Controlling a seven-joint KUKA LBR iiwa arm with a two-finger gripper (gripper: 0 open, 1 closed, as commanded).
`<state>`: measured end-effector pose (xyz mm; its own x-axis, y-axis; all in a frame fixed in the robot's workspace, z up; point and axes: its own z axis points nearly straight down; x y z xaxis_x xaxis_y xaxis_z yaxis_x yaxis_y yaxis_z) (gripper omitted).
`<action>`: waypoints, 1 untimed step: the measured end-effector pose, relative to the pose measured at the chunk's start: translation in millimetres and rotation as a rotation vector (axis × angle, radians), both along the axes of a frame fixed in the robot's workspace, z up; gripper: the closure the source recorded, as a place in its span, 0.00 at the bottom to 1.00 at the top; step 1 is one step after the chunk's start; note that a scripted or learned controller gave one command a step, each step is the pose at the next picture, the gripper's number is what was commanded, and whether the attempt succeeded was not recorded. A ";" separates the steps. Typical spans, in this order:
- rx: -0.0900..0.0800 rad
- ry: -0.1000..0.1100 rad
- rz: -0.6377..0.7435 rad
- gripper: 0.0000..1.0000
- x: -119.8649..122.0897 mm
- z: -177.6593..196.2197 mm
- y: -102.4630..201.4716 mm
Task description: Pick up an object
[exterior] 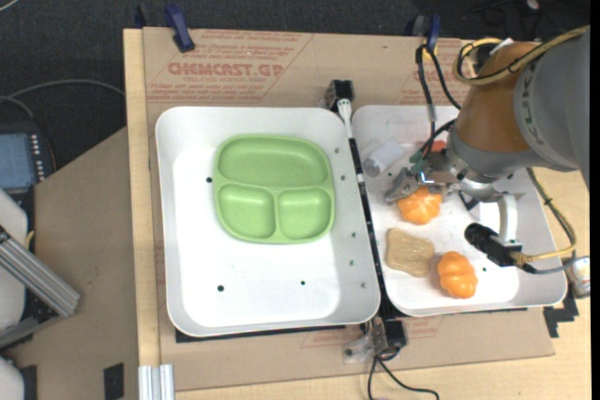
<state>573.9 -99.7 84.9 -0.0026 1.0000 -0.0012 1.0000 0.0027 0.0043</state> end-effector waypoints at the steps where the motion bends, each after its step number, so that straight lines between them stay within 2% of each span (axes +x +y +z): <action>1: 0.000 0.000 -0.003 1.00 -1.3 10.4 -0.8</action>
